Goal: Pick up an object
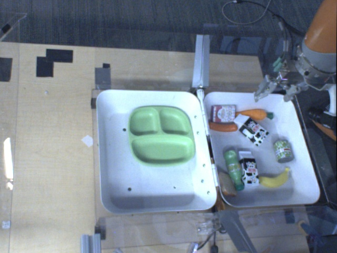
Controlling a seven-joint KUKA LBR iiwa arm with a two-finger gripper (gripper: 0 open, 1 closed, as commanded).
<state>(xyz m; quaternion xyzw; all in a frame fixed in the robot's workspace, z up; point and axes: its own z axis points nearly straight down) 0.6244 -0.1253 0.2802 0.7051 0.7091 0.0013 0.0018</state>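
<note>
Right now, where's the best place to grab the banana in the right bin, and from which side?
Probably take the banana at mid-body, coming straight down, fingers closing across its narrow width. It lies flat near the right bin's front corner, curving up to the right, with the cow-print carton close on its left end, so the middle offers the most room.

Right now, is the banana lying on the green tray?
No, the banana lies in the right bin, while the green tray sits in the left bin.

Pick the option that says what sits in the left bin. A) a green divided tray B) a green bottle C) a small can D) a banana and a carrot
A: the green divided tray lies alone in the left bin, while the banana, carrot, green bottle and small can lie in the right bin.
</note>
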